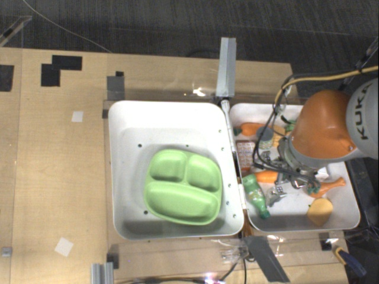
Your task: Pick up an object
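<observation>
Bins sit side by side on the bench: the left bin [124, 158] carries a green three-compartment tray [183, 186], and the right bin [349, 215] carries the loose items the task could draw from. In the camera view the arm [323, 126], with its orange band, hangs low over the right bin, and the gripper [278, 192] is down among the clutter near the bin's left side. How the tool stands, whether parted or closed, cannot be told from this angle, since the wrist and cables cover most of it, and nothing can be seen clamped in it. Just beside the gripper lies a green bottle [254, 195], tilted along the bin's left wall. An orange carrot-shaped piece [267, 176] lies just above the gripper, another orange piece [251, 129] sits near the bin's far edge, a yellow-tan lump [320, 210] rests toward the near right corner, and an orange bit [333, 184] pokes out from under the wrist. The step in hand looks like the descent onto a target, probably the bottle or the carrot. To do it well, the tool should centre over one item alone, straddle its narrow width, stay off the bin wall, and close fully before lifting straight up.
</observation>
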Motion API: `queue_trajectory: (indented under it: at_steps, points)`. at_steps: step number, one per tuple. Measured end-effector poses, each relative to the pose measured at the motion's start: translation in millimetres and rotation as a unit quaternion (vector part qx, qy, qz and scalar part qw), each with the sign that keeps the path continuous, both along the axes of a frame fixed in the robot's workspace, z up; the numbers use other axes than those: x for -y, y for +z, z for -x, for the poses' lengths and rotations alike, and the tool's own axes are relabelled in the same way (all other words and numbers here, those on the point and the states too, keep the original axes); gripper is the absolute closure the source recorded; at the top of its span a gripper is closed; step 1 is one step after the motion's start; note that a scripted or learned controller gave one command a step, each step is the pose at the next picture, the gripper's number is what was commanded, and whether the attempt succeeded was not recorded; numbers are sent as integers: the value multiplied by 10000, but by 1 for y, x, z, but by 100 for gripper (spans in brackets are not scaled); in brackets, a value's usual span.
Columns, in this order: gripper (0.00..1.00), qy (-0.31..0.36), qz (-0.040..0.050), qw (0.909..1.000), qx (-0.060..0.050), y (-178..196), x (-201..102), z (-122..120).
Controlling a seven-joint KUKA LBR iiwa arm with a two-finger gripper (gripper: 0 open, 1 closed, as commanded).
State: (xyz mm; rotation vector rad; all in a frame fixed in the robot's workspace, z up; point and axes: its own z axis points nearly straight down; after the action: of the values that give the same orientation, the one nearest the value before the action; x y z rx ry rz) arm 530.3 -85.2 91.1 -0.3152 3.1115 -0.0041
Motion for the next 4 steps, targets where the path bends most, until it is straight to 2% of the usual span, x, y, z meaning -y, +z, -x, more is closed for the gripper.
queue_trajectory:
  at_steps: [3, 4]
  points:
    - [0, 211, 13, 9998, 33, 0, -1, -2]
    - [100, 238, 18, 9996, 117, 14, -3, -7]
